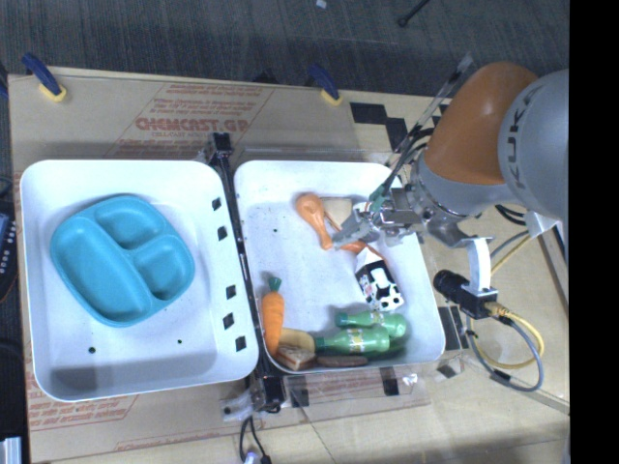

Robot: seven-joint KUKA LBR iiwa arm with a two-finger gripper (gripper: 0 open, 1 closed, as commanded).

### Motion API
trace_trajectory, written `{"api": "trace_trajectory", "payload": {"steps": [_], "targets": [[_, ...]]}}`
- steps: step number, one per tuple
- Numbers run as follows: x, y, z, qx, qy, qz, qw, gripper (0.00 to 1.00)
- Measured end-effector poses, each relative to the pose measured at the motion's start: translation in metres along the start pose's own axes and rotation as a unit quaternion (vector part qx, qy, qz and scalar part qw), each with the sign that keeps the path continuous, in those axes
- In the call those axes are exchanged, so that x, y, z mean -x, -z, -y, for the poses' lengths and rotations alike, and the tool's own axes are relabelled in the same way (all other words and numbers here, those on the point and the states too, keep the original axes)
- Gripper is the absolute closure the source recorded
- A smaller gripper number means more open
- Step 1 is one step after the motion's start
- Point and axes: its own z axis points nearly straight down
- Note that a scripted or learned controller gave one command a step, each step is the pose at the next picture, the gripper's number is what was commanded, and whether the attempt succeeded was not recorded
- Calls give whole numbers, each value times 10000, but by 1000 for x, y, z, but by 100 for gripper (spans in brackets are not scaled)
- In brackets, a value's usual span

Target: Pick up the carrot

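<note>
Whether my jaws are parted or closed I cannot tell from this camera; the gripper (360, 222) is a tangle of metal low over the upper middle of the right bin (290, 177), just beside a pale orange drumstick-shaped toy (315, 215). I see nothing clearly between the jaws.

Starting from my left: the left bin (39, 259) holds a blue divided plate (121, 257), lying flat and taking up most of its floor. A black divider (228, 230) runs between the two bins.

Crossing into the right bin, the carrot (274, 319) lies near the left wall toward the near end, green top pointing away from me, orange body pointing to the near edge. It is well apart from the gripper. Its lower end touches a brownish bread-like item (296, 349) in the near corner. Next to that, a green bottle (366, 336) lies on its side along the near wall. Just above the bottle, a small white and black cow-patterned object (378, 285) sits below the gripper.

Farthest right, the grey arm with its orange band (479, 133) reaches in over the bin's rim.
</note>
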Motion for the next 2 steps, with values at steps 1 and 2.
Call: {"api": "trace_trajectory", "payload": {"steps": [1,2], "targets": [[-41,-120,-16,-64,306,-11,9995,0],[-39,-139,-6,-14,-1777,-14,9841,0]]}}
